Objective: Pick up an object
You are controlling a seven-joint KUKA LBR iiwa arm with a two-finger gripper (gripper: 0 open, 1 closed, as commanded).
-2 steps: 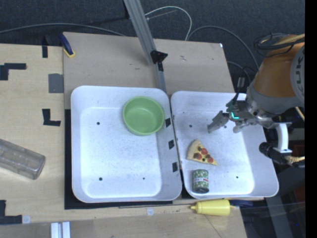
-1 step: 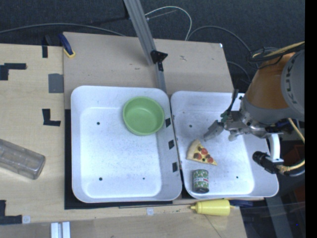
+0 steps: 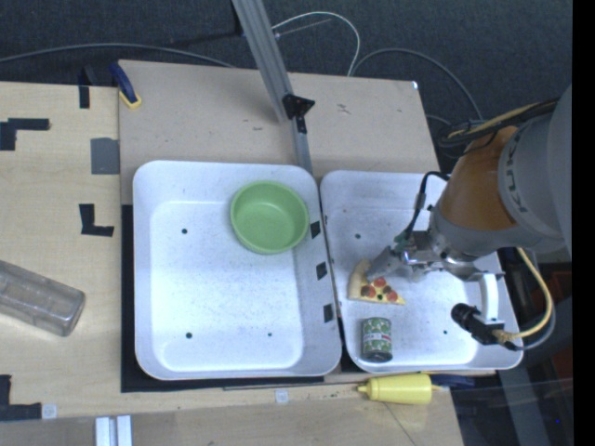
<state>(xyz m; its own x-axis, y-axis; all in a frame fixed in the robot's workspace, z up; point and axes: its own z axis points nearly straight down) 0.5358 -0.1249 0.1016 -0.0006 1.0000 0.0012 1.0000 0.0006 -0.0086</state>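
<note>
A toy pizza slice (image 3: 375,286) lies in the right bin (image 3: 372,207), near its middle. My gripper (image 3: 389,260) is low over the slice's upper right edge, reaching in from the right under the orange-banded wrist. A small green can (image 3: 376,338) lies on its side near the right bin's front wall. A green bowl (image 3: 270,216) sits upright in the left bin (image 3: 177,277), at its back right corner.
A yellow bottle (image 3: 402,389) lies on the bench just in front of the right bin. A clear plastic cylinder (image 3: 37,299) rests at the far left. A metal pole (image 3: 270,54) slants down to the bins' shared back edge.
</note>
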